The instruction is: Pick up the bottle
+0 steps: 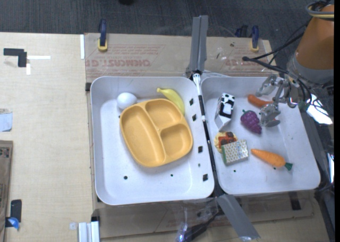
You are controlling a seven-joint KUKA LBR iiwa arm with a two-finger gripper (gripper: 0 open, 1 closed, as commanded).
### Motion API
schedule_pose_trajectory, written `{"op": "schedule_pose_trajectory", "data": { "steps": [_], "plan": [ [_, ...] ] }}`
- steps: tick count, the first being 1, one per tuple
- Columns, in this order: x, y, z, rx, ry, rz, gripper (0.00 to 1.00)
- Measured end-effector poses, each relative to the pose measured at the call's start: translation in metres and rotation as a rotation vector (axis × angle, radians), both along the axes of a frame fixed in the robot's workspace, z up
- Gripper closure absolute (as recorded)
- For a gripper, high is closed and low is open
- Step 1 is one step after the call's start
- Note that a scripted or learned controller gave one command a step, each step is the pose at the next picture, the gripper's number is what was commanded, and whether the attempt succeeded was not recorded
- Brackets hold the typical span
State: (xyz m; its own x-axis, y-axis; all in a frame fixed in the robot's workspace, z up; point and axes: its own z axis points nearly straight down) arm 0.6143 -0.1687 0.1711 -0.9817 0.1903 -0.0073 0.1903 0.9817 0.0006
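We see the gripper (270,112) hanging in the right bin (303,182), just beside the purple grapes (251,121). We cannot tell the fingers' state.

The arm (319,39) comes in from the right edge of the camera view, its orange band showing broad and close to the lens at the upper right, with the grey wrist just under it. Dark cables loop out from the wrist toward the left. Below the wrist hangs the metal pincer (270,114), pointing down and slightly leftward, low over the upper right part of the right-hand side. Nothing sits between its tips. How far apart the tips stand cannot be made out at this slant.
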Motion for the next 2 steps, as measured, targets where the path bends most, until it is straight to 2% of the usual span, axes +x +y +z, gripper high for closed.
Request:
{"op": "schedule_pose_trajectory", "data": {
  "steps": [1,2],
  "plan": [
    [-0.009,0.026,-0.075,0.001,0.004,0.437,0.0],
    [0.033,-0.026,-0.077,-0.003,-0.001,0.71,0.0]
  ]
}}
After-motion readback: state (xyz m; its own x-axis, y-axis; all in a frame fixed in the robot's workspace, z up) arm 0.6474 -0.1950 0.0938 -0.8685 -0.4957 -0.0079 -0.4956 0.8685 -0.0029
